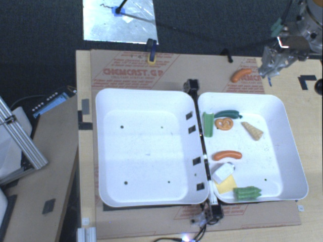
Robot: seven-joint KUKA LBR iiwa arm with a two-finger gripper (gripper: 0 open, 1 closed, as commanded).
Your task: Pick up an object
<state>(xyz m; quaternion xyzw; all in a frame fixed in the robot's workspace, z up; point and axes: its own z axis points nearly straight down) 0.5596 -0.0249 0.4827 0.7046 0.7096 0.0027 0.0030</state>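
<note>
My gripper (269, 68) hangs at the upper right, beyond the far rim of the right bin (290, 135). An orange sausage (241, 75) is just left of it, over the brown board outside the bin; whether the two touch is unclear. Inside the right bin lie a light green stick (207, 124), a dark green pepper (228, 114), a pretzel (224, 124), a tan wedge (252, 130), a second orange sausage (227, 155), a white block (222, 172), a yellow cheese piece (226, 184) and a green vegetable (247, 192).
The left bin (108, 135) sits beside the right one, joined by a black-clipped divider (199, 135). A yellow-and-blue clamp (151, 52) stands at the board's far edge. A silver sheet (119, 14) lies behind it.
</note>
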